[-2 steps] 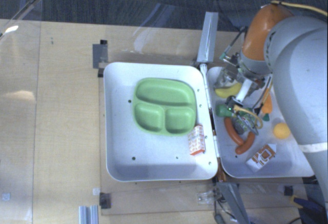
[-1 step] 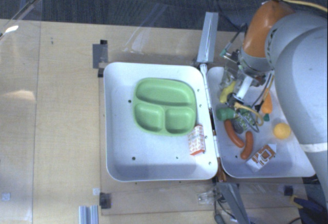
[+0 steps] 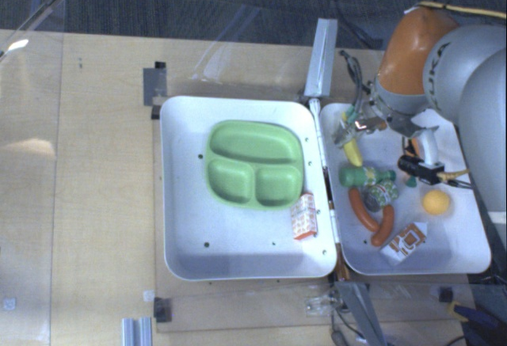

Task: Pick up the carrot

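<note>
The carrot (image 3: pixel 384 226), an orange-red tapered piece, lies in the right bin (image 3: pixel 467 257) near its front. It leans against a red sausage-shaped piece (image 3: pixel 361 208) to its left. My gripper (image 3: pixel 351 129) hangs over the far left corner of that bin, just above a yellow banana-like piece (image 3: pixel 352 153). It is well behind the carrot and apart from it. Nothing shows held in the gripper.
The right bin also holds a green vegetable piece (image 3: pixel 356 176), a small patterned can (image 3: pixel 381 192), a yellow round fruit (image 3: pixel 436 203) and a small carton (image 3: pixel 405 241). A green divided plate (image 3: pixel 255 164) and a small carton (image 3: pixel 303 218) lie in the left bin (image 3: pixel 190 249).
</note>
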